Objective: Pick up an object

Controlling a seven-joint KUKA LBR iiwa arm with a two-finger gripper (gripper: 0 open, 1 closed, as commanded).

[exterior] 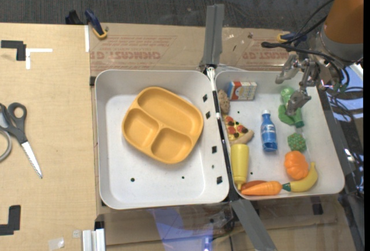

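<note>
Two bins sit side by side, and the gripper (299,99) hangs over the right bin (330,146), right at the green toy (287,110) near its far edge. Whether the fingers are open or closed on anything I cannot tell — they blur into the toy. Beside that green toy lie a blue bottle (268,131) and a green broccoli piece (296,141) — a slightly off descent could nudge these instead
</note>
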